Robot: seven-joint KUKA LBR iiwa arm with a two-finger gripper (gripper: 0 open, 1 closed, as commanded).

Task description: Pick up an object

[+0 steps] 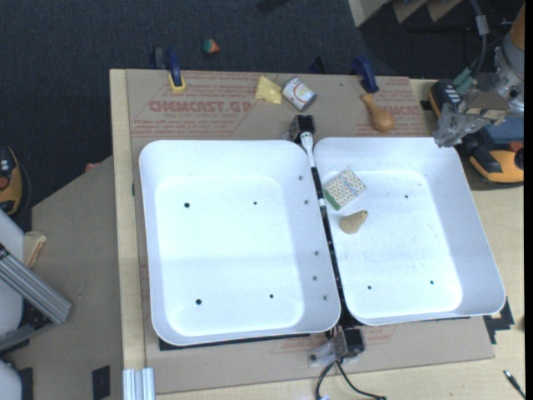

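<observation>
claw (450,128) at right bin (466,248) far corner | patterned block (344,188), tan lump (353,221) inside

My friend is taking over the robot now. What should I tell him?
Gripper: at the right bin's far right corner, above the rim, nothing seen in it; open or shut is unclear.
In the right bin, near its left wall: a patterned block and a small tan piece.
Done: nothing picked up yet.
Left: move over one of them, grasp, lift.
</observation>
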